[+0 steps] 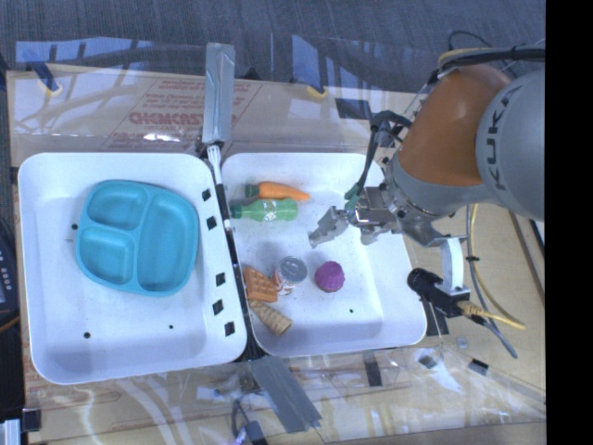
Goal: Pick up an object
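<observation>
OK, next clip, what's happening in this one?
A grey and orange arm reaches in from the right, with its gripper open above the right bin, holding nothing. Below it lie a carrot, a green bottle, a purple ball, a small grey round piece and some orange and tan items by the bin's left wall. The left bin holds a blue divided plate.

The right bin (394,318) holds the loose things. A toy carrot (278,191) lies on its side near the far wall, orange with a green end, and a green bottle (267,211) lies flat just beside it — nearly parallel. Nearer the middle sits a small grey round cap (294,269), with a purple ball (329,276) close to its right. Against the left wall lie an orange ridged piece (260,286) and — just below it — a tan cone-like piece (271,318).
</observation>
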Robot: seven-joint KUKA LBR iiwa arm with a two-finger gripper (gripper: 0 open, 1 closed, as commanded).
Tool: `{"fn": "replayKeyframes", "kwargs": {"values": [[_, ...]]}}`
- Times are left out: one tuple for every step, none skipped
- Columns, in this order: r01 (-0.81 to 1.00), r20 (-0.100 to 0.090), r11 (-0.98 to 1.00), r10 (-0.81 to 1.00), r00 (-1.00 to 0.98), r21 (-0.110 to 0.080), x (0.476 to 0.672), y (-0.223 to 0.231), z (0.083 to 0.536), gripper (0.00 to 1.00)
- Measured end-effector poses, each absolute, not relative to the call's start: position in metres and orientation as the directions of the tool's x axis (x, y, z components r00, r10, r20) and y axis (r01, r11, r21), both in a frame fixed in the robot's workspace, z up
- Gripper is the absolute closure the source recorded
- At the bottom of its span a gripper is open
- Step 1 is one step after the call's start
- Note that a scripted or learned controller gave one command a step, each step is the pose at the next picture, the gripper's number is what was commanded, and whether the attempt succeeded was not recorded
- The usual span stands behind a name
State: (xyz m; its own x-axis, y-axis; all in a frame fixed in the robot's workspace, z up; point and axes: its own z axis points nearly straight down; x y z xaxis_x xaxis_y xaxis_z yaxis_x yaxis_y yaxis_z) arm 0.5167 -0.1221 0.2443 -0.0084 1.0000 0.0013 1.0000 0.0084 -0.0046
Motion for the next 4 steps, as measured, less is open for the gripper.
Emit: {"fn": "replayKeyframes", "kwargs": {"values": [[1.0, 0.001, -0.014, 1.0, 0.014, -0.007, 0.523, -0.11, 0.155, 0.0], [0.999, -0.002, -0.033, 0.999, 0.033, 0.009, 0.516, -0.096, 0.097, 0.0], [0.989, 0.0, -0.15, 0.989, 0.15, -0.003, 0.535, -0.095, 0.091, 0.0], [0.993, 0.001, -0.114, 0.993, 0.114, -0.004, 0.498, -0.096, 0.091, 0.0]]}}
